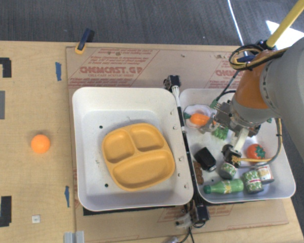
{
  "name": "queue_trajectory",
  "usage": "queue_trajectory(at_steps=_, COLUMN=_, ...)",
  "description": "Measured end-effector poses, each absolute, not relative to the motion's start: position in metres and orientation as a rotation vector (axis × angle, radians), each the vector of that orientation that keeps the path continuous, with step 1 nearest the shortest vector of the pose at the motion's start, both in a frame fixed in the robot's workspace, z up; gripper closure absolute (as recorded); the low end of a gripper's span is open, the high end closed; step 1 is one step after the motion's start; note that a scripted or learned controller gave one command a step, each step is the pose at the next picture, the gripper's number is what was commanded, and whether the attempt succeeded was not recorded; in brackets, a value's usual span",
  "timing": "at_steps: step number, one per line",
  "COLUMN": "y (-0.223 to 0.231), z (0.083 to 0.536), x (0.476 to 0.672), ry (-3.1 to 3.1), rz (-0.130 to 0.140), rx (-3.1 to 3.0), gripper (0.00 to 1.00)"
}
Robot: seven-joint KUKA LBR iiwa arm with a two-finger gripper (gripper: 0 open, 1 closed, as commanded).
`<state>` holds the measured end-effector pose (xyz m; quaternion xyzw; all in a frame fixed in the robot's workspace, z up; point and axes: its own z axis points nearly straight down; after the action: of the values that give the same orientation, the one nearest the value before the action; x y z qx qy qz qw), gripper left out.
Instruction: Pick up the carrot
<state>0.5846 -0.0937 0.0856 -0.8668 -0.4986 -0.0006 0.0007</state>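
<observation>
We see the carrot (198,119) lying in the right bin (286,186), upper left part. Gripper (232,155) sits low over the same bin beside a black block (204,158); we cannot tell its state.

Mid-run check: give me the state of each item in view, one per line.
gripper: low in the right bin, fingers unclear
carrot: lying in the right bin, not held
green bottle: lying on its side
yellow tray: flat in the left bin
orange ball: resting on the bench outside the bins
</observation>
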Motion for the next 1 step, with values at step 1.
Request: queue_trajectory(at_steps=1, y=-0.0937, z=0.0856, x=0.5846, ry=-1.566, rz=-0.002, rx=-2.722, gripper=0.0)
